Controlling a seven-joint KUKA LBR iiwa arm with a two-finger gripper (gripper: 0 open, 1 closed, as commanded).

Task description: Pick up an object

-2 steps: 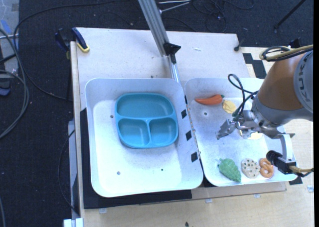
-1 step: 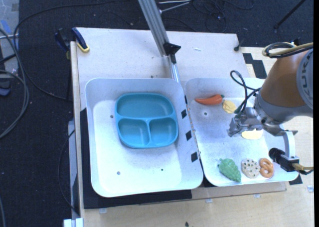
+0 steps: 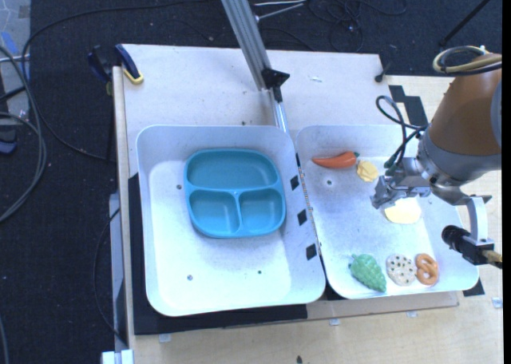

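The right bin [image 3: 343, 227] holds several toy foods. An orange carrot [image 3: 335, 160] lies near its far edge, with a small yellow piece [image 3: 366, 171] just right of it. A pale yellow disc [image 3: 403, 212] lies mid-right, and my gripper [image 3: 389, 195] hangs directly over its left edge, low in the bin. Along the near edge sit a green leafy piece [image 3: 368, 271], a speckled round cracker [image 3: 400, 269] and a brown pretzel [image 3: 426, 268]. Nothing shows between the fingers.
The left bin [image 3: 160, 259] holds a blue divided tray [image 3: 235, 193]. A slanted metal pole [image 3: 247, 23] rises from the bench behind the bins. The arm's grey and orange body [image 3: 471, 123] covers the right bin's far right corner.
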